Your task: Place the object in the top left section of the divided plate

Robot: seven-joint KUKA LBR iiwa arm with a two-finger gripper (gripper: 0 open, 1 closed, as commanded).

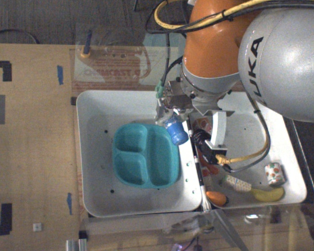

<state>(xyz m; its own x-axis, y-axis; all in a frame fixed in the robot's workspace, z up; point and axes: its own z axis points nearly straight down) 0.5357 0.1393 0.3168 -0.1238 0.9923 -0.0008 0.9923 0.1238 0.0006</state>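
So the arm point(261, 51) comes in from the right, big grey elbow up top, orange band bent downward – wrist pointing straight down, gripper point(170, 120) hanging low with something blue pinched between its fingers.

- Bench top point(31, 140): pale wood-grain board, filling the left half of the view.
- Black L-shaped corner marks point(2, 69) on the board near its left edge, top and bottom; a grey square patch between them.
- Short strips of blue tape point(60, 75) stuck on the board just left of the bins.
- Dark floor point(68, 12) beyond the bench's far edge, crossed by a thin black cable.
- Light even, shadows soft.
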